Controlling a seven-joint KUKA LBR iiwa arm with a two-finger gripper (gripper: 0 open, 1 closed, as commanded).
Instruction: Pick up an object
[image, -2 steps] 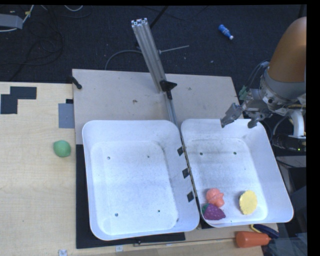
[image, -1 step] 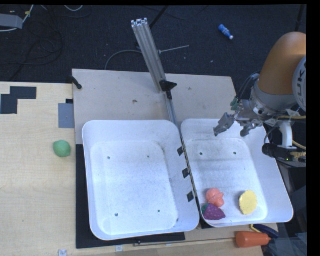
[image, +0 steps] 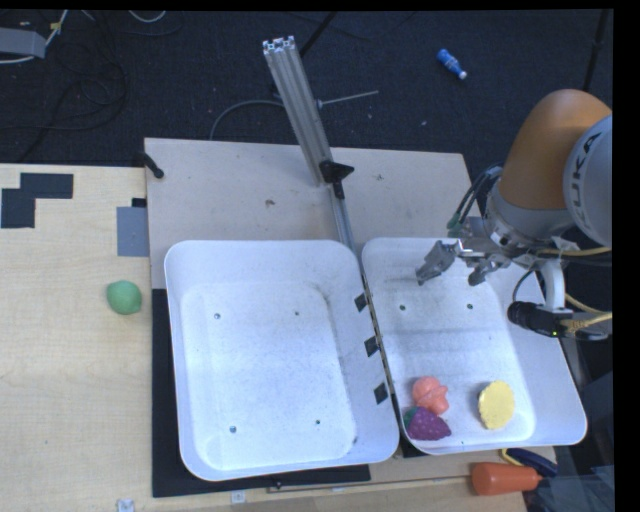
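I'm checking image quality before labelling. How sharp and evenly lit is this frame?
Camera view: soft overall, with the small items in the right bin blurry; the left bin is bright, almost washed out; the gripper is slightly smeared; the floor at the top is dark.

Bench (image: 240, 190) w/ 2 white bins (image: 265, 360) side by side, green ball (image: 124, 297) on wood at left.

arm reaching in, hand (image: 456, 266) open (empty)
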